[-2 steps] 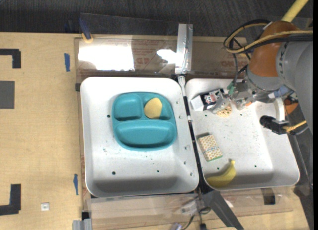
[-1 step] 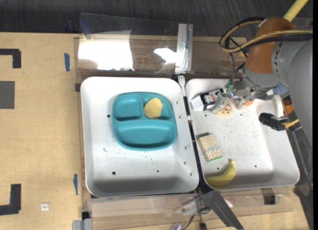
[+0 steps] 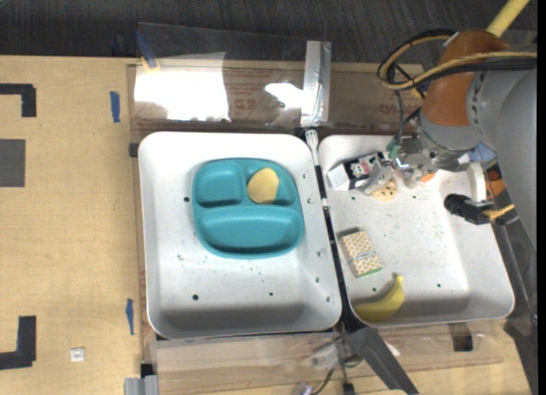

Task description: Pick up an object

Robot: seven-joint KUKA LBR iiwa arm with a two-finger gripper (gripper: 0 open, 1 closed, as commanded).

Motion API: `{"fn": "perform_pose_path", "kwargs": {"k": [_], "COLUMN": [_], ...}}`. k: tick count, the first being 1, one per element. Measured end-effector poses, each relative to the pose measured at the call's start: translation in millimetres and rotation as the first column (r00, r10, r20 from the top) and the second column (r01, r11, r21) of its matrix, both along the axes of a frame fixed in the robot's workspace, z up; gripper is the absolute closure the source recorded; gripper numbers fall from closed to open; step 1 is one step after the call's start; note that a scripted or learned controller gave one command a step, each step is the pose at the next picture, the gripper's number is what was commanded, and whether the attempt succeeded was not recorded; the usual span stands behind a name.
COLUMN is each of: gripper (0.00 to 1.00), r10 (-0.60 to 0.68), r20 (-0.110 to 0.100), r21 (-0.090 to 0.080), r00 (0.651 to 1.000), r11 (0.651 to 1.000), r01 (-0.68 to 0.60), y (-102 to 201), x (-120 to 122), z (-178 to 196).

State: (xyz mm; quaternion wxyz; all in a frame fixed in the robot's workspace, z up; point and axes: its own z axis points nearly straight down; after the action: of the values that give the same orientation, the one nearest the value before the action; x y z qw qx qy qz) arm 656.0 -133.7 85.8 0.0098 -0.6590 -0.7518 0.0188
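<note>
Jaws (image 3: 394, 170) sit low over the back-left corner of the right bin (image 3: 461, 295), right on top of a small tan cracker-like piece (image 3: 384, 189) and next to a black-and-white packet (image 3: 354, 169). Can't tell from this angle if jaws are apart or together; wrist clutter hides the tips, and nothing visibly sits between them.

Key relation: the tan piece lies just below/in front of the jaws in the view, touching or nearly so. It's prob. the target. It looks small, flat, speckled, roughly squarish, w/ no clear long axis. The packet is just left of the jaws, tilted, long axis running roughly left-right.

Other candidates in the same bin: patterned box (image 3: 360, 252), mid-bin, well apart from the jaws, long axis toward the front; banana (image 3: 383, 299) at the front-left edge, curved, farthest off.

Left bin (image 3: 162, 240) holds a teal divided plate (image 3: 247, 207) w/ a yellow round item (image 3: 263, 185) in its back-right section, across the divider from the arm.
</note>
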Motion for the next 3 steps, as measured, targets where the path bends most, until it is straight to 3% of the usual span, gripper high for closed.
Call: {"fn": "perform_pose_path", "kwargs": {"k": [1,2,3], "gripper": [0.0,0.0,1.0], "r10": [-0.008,0.029,0.033], "r20": [-0.004,0.003,0.002], "r21": [0.012,-0.009,-0.003], "r00": [1.0,1.0,0.999], "r11": [1.0,1.0,0.999], "r01": [0.008,-0.029,-0.033], "y": [-3,8,13], "x": [1,0,1], "z": [0,0,11]}}
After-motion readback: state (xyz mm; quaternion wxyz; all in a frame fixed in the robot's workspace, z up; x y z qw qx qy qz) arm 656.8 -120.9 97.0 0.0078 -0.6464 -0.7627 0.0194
